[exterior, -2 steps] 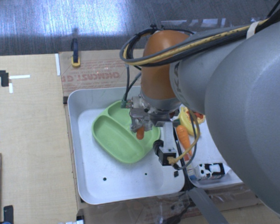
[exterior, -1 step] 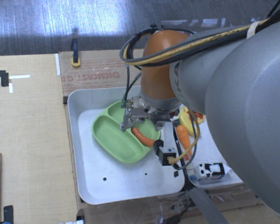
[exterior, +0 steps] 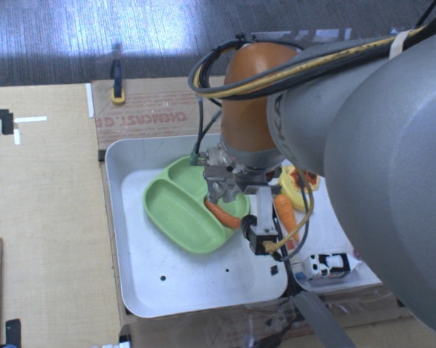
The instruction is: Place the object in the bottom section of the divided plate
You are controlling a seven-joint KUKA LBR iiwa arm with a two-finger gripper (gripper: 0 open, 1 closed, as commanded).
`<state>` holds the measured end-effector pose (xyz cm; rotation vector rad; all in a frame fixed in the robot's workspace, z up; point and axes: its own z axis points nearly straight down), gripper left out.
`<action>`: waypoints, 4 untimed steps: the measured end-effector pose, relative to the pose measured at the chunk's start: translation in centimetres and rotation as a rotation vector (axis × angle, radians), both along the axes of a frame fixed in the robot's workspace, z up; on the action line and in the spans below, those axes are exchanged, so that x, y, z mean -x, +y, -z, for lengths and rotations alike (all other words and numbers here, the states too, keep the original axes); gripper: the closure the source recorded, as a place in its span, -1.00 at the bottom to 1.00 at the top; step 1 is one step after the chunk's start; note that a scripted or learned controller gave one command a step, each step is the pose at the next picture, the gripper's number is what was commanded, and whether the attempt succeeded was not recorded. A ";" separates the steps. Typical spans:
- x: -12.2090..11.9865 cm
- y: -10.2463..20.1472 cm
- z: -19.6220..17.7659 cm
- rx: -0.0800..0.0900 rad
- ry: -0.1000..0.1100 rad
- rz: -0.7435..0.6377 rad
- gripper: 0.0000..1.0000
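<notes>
1. A carrot-like orange piece (exterior: 222,213) lies at the right edge of the green divided plate (exterior: 177,213), partly on the plate's rim and just under the gripper (exterior: 238,198).
2. The gripper hangs right over that piece, but the wrist hides its working end, so I cannot tell whether it is apart, together or clamped on anything.
3. The plate sits tilted in the white bin (exterior: 181,291), its large section toward the lower left and smaller sections toward the upper right.
4. A second orange carrot (exterior: 285,211) and a yellow toy (exterior: 297,182) lie to the right, near the arm.
5. A small black-and-white item (exterior: 328,264) rests at the bin's lower right.
6. My judgement: this is the placing step; next, the piece must end up fully inside the bottom section, clear of the rim.
</notes>
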<state>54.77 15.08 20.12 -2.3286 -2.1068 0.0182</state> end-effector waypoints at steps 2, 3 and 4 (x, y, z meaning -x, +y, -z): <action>1.0 3.9 11.0 -0.004 -0.008 0.225 1.00; -0.1 2.6 10.9 -0.010 0.000 0.158 1.00; 0.3 2.0 10.8 -0.017 -0.004 0.324 1.00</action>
